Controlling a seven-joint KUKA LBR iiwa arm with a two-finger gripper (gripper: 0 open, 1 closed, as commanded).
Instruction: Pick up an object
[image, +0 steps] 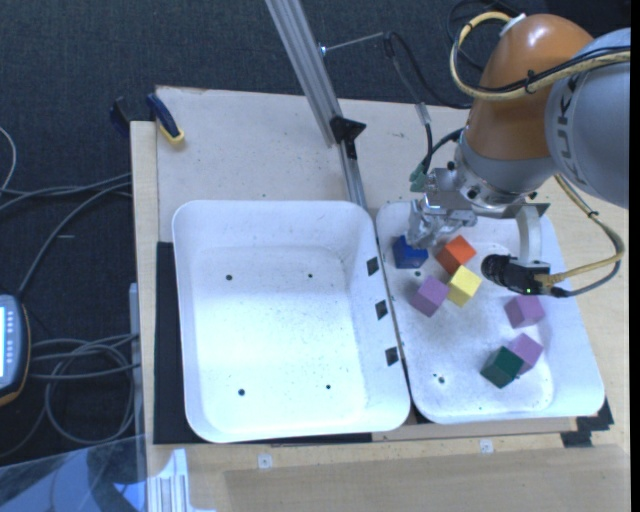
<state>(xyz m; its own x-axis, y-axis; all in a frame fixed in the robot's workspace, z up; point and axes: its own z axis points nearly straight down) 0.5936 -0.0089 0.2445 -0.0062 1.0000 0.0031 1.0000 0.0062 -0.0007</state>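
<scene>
End effector (428, 232) low over the right bin (560, 385), near that bin's far left corner; whether it is spread or pressed together cannot be made out at this angle (metal parts blur into one another). Blue block (408, 253) lies just below and left of it, against the bin's left wall; contact with the tool cannot be confirmed. Orange block (458, 251) just to the right of the tool, touching a yellow block (465, 286). Purple block (431, 296) beside the yellow one, toward the worktop's near edge. Second purple block (523, 311) nearer the bin's right side. Toward the bin's near right corner, a third purple block (526, 350) touches a green block (501, 368). Left bin (200, 400) sits alongside. No legible writing or labels anywhere. Yellow-and-blue clamp (166, 118) at the worktop's (250, 140) far left corner.
</scene>
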